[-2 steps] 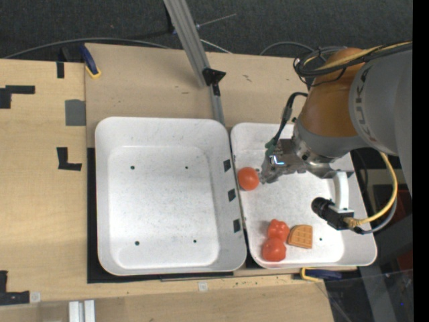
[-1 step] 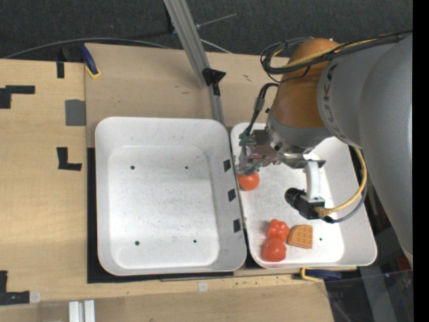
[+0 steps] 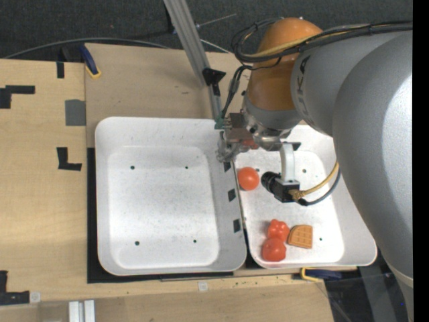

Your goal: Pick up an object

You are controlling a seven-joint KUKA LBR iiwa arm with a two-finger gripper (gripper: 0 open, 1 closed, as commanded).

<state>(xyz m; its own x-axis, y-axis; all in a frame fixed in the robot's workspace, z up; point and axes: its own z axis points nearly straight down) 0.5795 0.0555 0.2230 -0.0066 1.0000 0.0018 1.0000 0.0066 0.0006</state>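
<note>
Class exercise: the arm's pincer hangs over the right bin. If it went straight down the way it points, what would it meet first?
Probably the right bin floor near the orange ball, just beside the pincer. Depth is unclear from this slanted view, so it could graze the ball.

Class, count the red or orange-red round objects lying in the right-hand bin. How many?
3. One orange-red ball sits near the bin's left wall; two red pieces lie together near the front, beside a waffle-like piece. The arm may hide others.
</note>
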